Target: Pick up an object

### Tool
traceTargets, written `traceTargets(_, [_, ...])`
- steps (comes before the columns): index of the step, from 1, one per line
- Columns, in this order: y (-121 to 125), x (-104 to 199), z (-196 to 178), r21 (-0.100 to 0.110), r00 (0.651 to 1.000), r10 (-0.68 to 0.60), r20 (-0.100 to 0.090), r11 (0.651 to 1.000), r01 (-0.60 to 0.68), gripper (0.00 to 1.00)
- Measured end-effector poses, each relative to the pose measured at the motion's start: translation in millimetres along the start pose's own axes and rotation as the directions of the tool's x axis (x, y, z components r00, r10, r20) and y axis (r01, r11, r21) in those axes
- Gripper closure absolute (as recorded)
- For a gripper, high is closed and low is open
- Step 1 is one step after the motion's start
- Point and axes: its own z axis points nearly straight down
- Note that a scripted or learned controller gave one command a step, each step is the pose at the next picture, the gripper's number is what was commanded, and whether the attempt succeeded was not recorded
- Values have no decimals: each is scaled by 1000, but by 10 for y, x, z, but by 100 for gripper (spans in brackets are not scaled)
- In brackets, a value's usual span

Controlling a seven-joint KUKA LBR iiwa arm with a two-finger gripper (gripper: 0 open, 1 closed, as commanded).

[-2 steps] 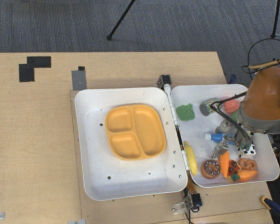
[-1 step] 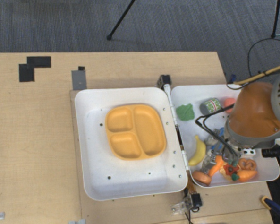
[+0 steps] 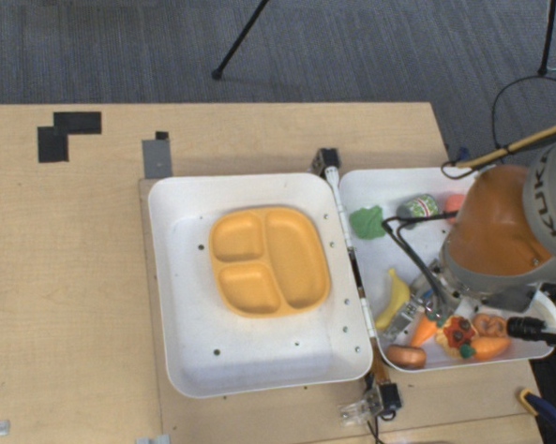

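My gripper (image 3: 430, 303) is low in the right bin (image 3: 375, 193), under the grey and orange wrist, which hides most of it. Just to its left lies a yellow banana (image 3: 394, 296). Below it sit an orange carrot piece (image 3: 423, 330), a brown sausage (image 3: 407, 356), a red-and-green tomato-like toy (image 3: 460, 333) and an orange piece (image 3: 492, 346). A green toy (image 3: 367, 222) and a small green-labelled can (image 3: 419, 207) lie at the bin's far end. I see nothing held.
The left bin (image 3: 193, 362) holds a yellow three-compartment plate (image 3: 266, 261). A black cable (image 3: 401, 239) runs from the can area down to the wrist. Clips sit on the divider between the bins at top (image 3: 327, 159) and bottom (image 3: 375, 400).
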Motion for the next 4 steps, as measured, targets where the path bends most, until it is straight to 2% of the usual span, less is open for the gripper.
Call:
traceTargets(1, [19,-17,-112,-4,1000,0,6,1000,0,100])
traceTargets(2, [18,-15,-111,-4,1000,0,5,1000,0,0])
traceTargets(3, [61,-60,7,3,1000,4,-5,1000,-4,0])
traceTargets(4, [84,-81,-108,-3,1000,3,3,1000,-3,100])
